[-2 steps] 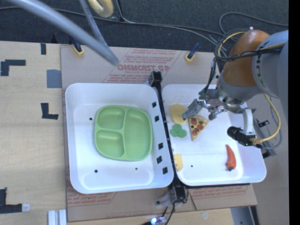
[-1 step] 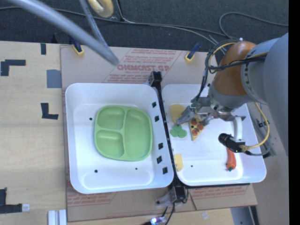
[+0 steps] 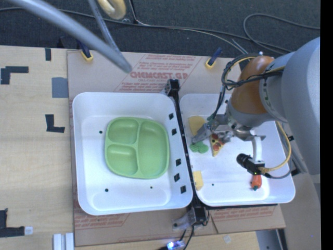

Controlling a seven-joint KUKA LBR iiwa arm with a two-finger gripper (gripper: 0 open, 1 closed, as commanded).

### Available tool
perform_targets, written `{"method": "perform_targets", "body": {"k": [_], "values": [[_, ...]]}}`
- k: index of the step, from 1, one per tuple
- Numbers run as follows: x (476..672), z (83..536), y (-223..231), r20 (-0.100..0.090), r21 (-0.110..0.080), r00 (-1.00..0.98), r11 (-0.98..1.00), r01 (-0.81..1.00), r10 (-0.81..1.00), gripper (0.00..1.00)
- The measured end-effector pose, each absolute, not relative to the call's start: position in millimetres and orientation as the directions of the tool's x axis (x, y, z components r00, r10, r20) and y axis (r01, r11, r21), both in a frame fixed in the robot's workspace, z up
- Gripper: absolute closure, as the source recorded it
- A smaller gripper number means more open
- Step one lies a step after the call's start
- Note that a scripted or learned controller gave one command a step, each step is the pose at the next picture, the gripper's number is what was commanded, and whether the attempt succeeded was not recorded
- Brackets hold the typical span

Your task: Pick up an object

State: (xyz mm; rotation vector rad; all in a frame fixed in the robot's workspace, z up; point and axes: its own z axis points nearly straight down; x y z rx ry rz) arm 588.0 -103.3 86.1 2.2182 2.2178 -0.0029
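Observation:
My gripper (image 3: 207, 133) is low in the right bin (image 3: 276, 191), near that bin's left side, with the grey arm and its orange band (image 3: 250, 90) coming in from the right. Small toy food pieces lie around it. A pale yellow piece (image 3: 195, 123) sits just up and left of it. A green piece (image 3: 199, 148) lies just below it, and a pizza-slice-shaped piece (image 3: 216, 146) is beside that. The gripper's tip is close over these pieces, and I cannot tell whether it touches any of them.
A yellow chunk (image 3: 198, 179) lies at the right bin's front left, and a small orange item (image 3: 255, 182) near its front right. The left bin (image 3: 88, 108) holds a green divided plate (image 3: 138, 147). A black divider (image 3: 179, 139) separates the bins.

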Motion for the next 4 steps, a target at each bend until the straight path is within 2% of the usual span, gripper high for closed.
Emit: {"method": "perform_targets", "body": {"k": [1, 2, 4], "values": [[590.8, 99.9, -102.6, -0.005, 0.012, -0.002, 0.002, 1.000, 1.000, 1.00], [597.1, 143.5, -101.2, 0.001, 0.002, -0.002, 0.002, 1.000, 1.000, 1.00], [592.1, 250.7, -100.1, 0.000, 0.005, -0.002, 0.002, 1.000, 1.000, 1.00]]}}
